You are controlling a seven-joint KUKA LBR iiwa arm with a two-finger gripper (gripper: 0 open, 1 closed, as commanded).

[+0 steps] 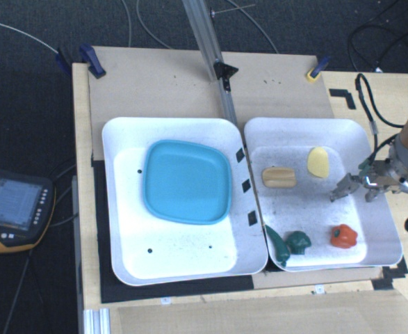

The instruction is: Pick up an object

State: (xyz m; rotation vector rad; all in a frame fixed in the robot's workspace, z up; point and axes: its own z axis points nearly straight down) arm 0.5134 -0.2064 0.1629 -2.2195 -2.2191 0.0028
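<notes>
Over the right-hand bin (356, 132), close to its right wall, the tool (356, 188) hangs with its two fingers spread apart and nothing between them. No object has been picked up yet; every candidate lies on the bin floor.

Four things sit in that bin. A yellow piece (318, 162) lies toward the bin's far side, with a tan bread-like piece (279, 177) beside it, nearer the wall shared with the other bin. A red tomato-like piece (343, 236) rests near the bin's front edge, and a green piece (292, 242) lies at the front corner against the shared wall. The left-hand bin (120, 186) carries a blue plate (188, 181).

The tool is not directly above any of them: it sits between the yellow piece and the red one, touching neither. A straight descent from here would likely close on bare bin floor.

If it goes for the red piece, its rounded shape could squirt out from between the fingers unless they straddle its middle. That piece also lies near the front wall, so a finger might catch the rim or push it against the wall.

The yellow piece looks smooth and rounded too, and an off-centre grip could roll it away toward the bread-like piece. The green piece, tucked in its corner, seems hardest to reach.
</notes>
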